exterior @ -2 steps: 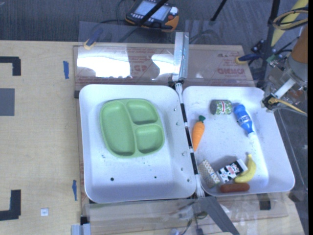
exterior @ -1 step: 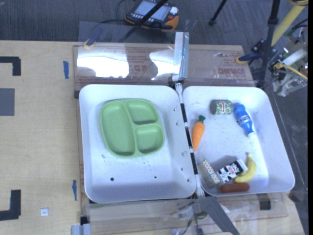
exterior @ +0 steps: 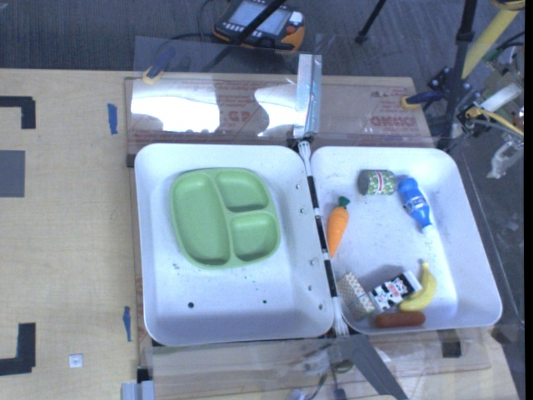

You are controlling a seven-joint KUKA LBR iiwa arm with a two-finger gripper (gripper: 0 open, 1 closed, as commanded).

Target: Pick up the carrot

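Two white bins sit side by side on a wooden bench [exterior: 67, 223]; the left bin [exterior: 158, 307] holds a green divided plate [exterior: 223, 217], lying flat toward the bin's far left part.

The carrot [exterior: 336, 227] lies in the right bin [exterior: 466, 223], close to the bin's left wall and just beside the seam between the two bins; its green top points toward the far edge and its orange tip toward the near edge, at a slight tilt; nothing touches it.

Farther back in the same bin a small can [exterior: 376, 182] lies on its side, with a blue bottle [exterior: 415, 202] just beside it on the right, slanting toward the near right.

In the near corner several things crowd together: a banana [exterior: 423, 288], a black and white box [exterior: 393, 290] touching it, a speckled packet [exterior: 356, 294] to the left, and a red sausage [exterior: 400, 318] against the near wall.

Behind the bins a clear sheet [exterior: 208, 107] glares with light; beyond it a handheld device [exterior: 256, 19] rests on the floor.
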